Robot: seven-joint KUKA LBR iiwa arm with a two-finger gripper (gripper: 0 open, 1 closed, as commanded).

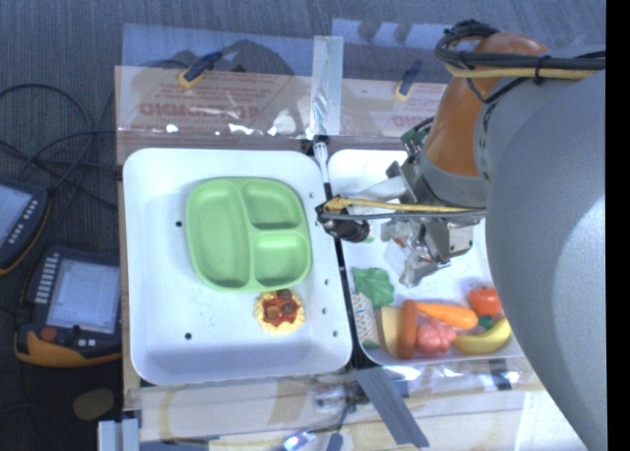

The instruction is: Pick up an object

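My gripper [425, 260] hangs over the right bin [366, 165], above the toy food at the bin's near end. Just below it lie a green leafy piece [373, 286], an orange carrot [448, 315], a pink piece [433, 338], a brown sausage-like piece [408, 329], a yellow banana [482, 340] and a red-orange tomato [484, 300]. Nothing shows between the fingers. The arm hides much of the right bin.
The left bin [157, 242] holds a green divided plate [248, 232] and a small round pizza-like toy [280, 309] near its front. The raised divider between the bins [340, 272] runs just left of the gripper. Cables and a tablet lie on the floor at left.
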